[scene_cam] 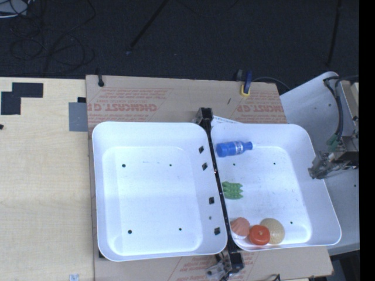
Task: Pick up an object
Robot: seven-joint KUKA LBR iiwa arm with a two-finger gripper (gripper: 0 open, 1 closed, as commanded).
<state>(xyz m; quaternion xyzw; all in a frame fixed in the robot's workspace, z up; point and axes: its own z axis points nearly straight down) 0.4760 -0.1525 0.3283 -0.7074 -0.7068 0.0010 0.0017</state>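
right bin [319,218] holds bottle [234,148] at back — three round pieces [258,232] in front.

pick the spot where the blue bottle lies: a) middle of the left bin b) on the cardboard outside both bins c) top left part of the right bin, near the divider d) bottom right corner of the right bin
c: the blue bottle lies on its side in the upper left part of the right bin, close to the black divider between the two bins.

arm [345,127] — cut off at right
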